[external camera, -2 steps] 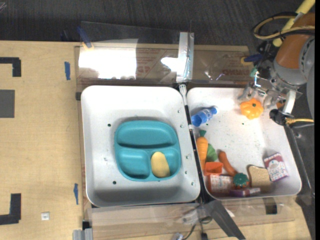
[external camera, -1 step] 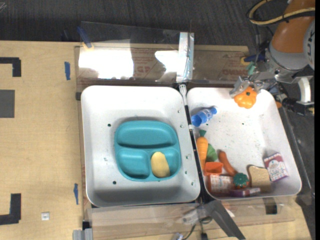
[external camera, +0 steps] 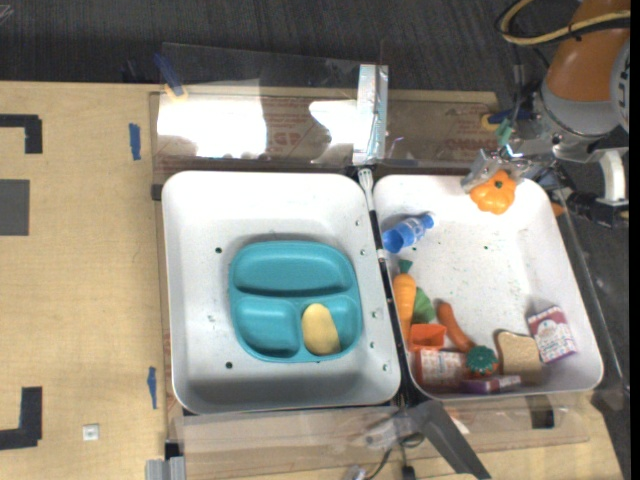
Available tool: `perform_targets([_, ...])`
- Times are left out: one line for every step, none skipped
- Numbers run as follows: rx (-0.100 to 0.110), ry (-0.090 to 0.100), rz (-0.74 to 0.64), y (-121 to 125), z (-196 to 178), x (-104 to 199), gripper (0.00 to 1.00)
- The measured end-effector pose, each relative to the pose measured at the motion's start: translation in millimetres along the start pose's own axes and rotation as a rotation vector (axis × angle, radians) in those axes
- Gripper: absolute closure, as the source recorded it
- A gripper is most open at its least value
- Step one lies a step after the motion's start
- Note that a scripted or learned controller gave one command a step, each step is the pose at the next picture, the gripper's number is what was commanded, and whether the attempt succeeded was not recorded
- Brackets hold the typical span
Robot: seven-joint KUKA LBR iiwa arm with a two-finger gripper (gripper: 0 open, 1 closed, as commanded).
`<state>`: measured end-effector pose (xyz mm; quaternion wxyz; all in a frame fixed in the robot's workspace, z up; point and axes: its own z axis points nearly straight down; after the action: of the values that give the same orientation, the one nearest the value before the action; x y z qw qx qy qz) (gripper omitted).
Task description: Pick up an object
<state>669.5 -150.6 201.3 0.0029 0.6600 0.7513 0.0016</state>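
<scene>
Arm enters at upper right, orange band uppermost; gripper [external camera: 492, 175] sits over the right bin's [external camera: 520, 268] far rim, fingers closed upon an orange toy pepper [external camera: 491, 195]. Left bin [external camera: 190, 268] holds a teal divided tray [external camera: 290, 298]. Tan bench [external camera: 70, 268].

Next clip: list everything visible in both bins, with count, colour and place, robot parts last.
Shallow white plastic bins: 2, white, side by side on bench.
Teal divided plastic tray: 1, teal, left bin centre.
Yellow potato-shaped toy: 1, yellow, tray's lower right compartment.
Blue plastic bottle: 1, blue, right bin, left wall.
Orange toy carrot: 1, orange, below bottle.
Brown toy bread slice: 1, brown, right bin near edge.
Small red-white carton: 1, beside bread.
Orange pepper-like toy: 1, orange, at pincer, right bin far edge.
Arm: 1, grey and orange, upper right.
</scene>
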Motion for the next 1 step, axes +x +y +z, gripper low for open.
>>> perform_targets([0.007,0.005,-0.273,7.1,17.7,71.6,1.00])
